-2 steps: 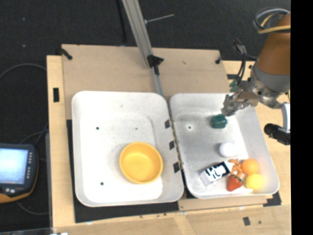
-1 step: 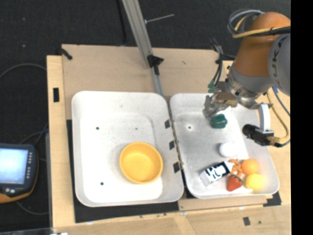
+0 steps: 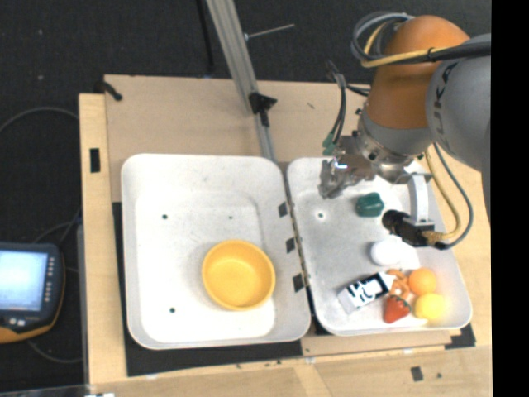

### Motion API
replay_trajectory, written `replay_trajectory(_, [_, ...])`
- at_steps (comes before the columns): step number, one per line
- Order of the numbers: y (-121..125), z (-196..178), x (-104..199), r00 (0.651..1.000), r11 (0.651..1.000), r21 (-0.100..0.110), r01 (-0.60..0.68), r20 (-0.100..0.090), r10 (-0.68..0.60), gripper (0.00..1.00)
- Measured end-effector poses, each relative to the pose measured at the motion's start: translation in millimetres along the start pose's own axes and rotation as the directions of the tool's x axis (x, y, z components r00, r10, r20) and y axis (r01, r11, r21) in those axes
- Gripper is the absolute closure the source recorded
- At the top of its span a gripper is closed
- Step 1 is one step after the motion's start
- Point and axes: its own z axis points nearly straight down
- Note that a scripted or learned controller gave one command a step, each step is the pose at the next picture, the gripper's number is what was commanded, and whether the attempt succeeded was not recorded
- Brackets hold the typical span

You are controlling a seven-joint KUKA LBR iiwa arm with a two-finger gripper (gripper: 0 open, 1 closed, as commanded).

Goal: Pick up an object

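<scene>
The end effector (image 3: 333, 174) hangs over the right bin's (image 3: 331, 246) upper-left corner; its opening cannot be told. The nearest object, a green block (image 3: 369, 204), lies just beside it at four o'clock.

The arm (image 3: 463, 98) is grey with a rounded orange band (image 3: 409, 64) above the wrist; yellow and dark cables (image 3: 376, 35) loop around it.

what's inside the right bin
The right bin holds a green block, white ball, black-and-white box, and red, orange and yellow fruit-like pieces. The arm covers its far corner.
</scene>
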Motion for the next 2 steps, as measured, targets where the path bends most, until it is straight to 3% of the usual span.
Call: replay_trajectory(2, [1,19,93,1.000,1.000,0.006,-0.002,0.001,0.002,1.00])
